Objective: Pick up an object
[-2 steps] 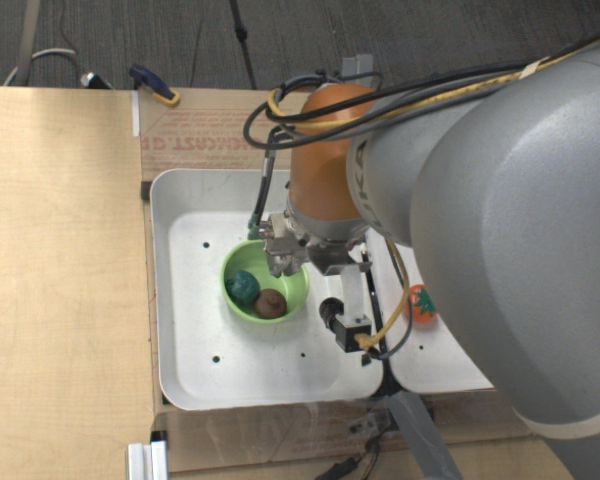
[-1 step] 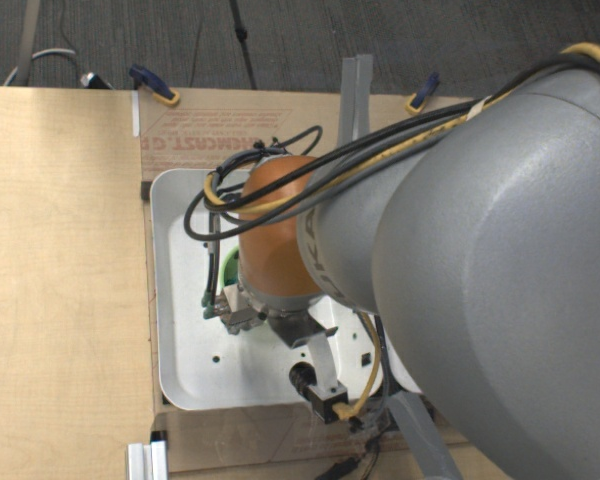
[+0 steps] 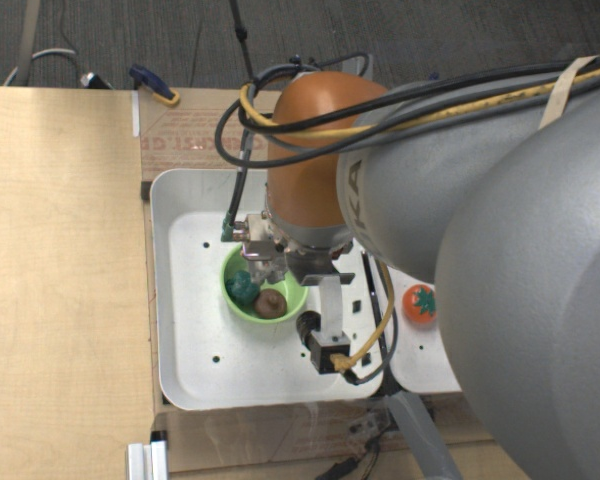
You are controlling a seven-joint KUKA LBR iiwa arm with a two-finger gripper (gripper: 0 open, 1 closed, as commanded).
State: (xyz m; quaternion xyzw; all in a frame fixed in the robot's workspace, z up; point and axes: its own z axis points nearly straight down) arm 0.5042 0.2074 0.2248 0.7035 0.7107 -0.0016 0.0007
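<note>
The gripper [image 3: 263, 268] is hanging over the green bowl [image 3: 242, 309] in the left bin [image 3: 185, 348]; whether it's gripping, I cannot tell. 2 small lumps [image 3: 271, 304], probably light, are sitting inside.

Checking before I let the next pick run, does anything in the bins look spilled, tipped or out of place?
Nothing stands out. The green bowl sits upright in the left bin, holding a teal object and a brown one. An orange-red toy lies in the other bin.

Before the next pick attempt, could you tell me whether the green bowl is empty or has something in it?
Not empty: the green bowl sits upright in the left bin and holds a teal object and a brown object.
</note>
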